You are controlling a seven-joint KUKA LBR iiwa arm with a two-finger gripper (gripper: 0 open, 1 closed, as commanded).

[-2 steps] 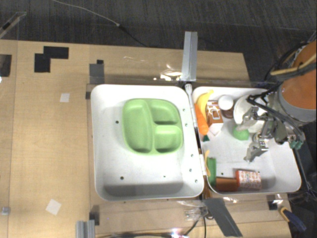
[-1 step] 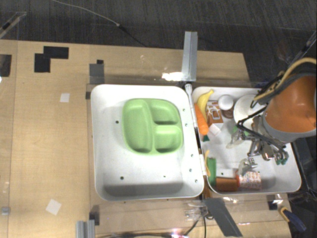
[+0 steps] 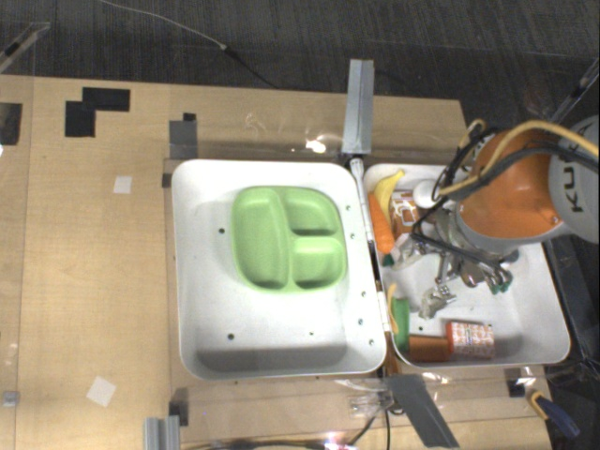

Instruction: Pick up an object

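Nearest, a small red-labelled can [image 3: 468,337] lies on its side, long axis left-right, below the claw [image 3: 439,295], whose opening I cannot tell.

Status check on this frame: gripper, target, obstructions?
Gripper low inside right bin, nothing visibly held. Can, carrot, banana loose in the bin. Green tray sits in left bin.

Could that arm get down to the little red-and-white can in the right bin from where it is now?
Probably yes. The gripper hangs in the right bin, just above and left of the can, which lies on its side near the front wall with nothing on top; a brown object crowds its left end.
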